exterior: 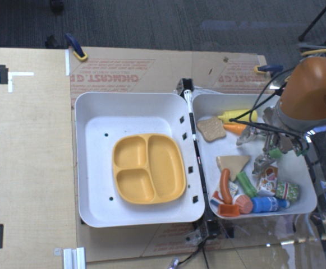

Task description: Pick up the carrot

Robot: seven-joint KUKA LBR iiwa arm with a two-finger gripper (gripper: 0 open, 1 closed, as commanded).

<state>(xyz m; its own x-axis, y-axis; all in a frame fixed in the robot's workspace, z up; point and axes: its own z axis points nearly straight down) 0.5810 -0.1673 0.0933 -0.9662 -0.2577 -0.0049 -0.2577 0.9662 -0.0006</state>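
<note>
Above the right bin [306, 206], hand [262, 162] hangs near carrot [235, 129].

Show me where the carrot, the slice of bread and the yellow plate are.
carrot [235, 129], camera view, middle of its visible orange body.
slice of bread [211, 129], camera view, centre of its top face.
yellow plate [149, 199], camera view, its front rim.

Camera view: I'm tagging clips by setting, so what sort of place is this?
Probably a robot lab: a wooden bench on office carpet, two white bins clamped over cardboard, and toy food like the carrot.
</note>
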